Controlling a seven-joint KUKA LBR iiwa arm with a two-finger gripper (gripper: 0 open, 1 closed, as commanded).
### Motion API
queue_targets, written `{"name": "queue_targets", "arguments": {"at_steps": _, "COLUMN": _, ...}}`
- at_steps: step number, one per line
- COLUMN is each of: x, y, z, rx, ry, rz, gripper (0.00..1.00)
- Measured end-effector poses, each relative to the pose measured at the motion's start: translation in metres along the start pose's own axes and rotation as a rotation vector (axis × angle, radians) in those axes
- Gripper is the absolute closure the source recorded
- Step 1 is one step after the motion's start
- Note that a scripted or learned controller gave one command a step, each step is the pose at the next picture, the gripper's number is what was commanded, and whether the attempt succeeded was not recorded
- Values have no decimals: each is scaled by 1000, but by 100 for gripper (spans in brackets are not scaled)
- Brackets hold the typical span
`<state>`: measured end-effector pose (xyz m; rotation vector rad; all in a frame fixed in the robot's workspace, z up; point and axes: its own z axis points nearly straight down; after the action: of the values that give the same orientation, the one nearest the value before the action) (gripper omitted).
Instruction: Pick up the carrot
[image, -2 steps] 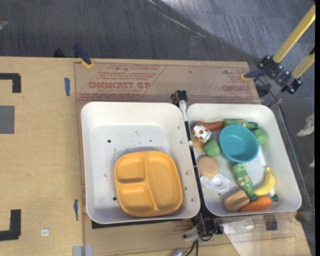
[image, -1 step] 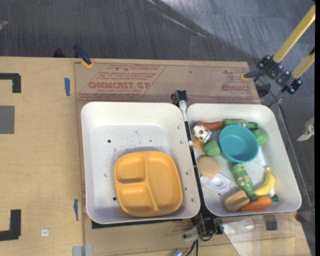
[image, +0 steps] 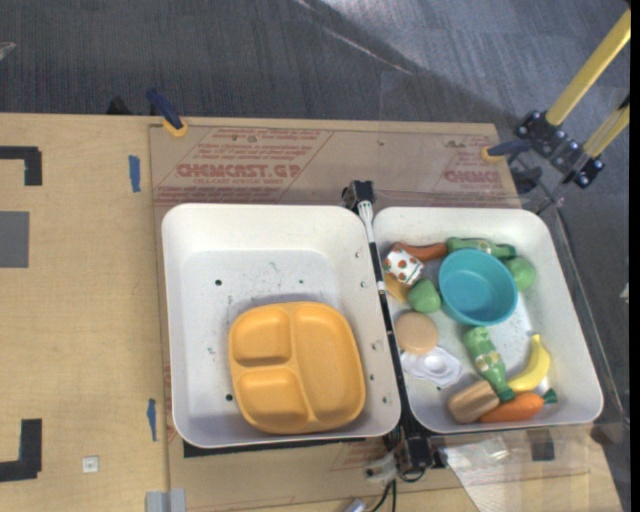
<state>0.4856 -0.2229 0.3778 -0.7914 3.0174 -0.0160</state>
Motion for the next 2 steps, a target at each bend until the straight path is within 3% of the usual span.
{"name": "queue_targets", "arguments": {"at_steps": 1, "x": 0, "y": 0, "z": 1, "rx": -2, "ry": 1, "rz": 0, "gripper": 0}}
{"name": "queue_targets", "arguments": {"at_steps": 2, "x": -8, "y": -5, "z": -81, "rx": -1, "ry": 6, "rz": 328, "gripper": 0}}
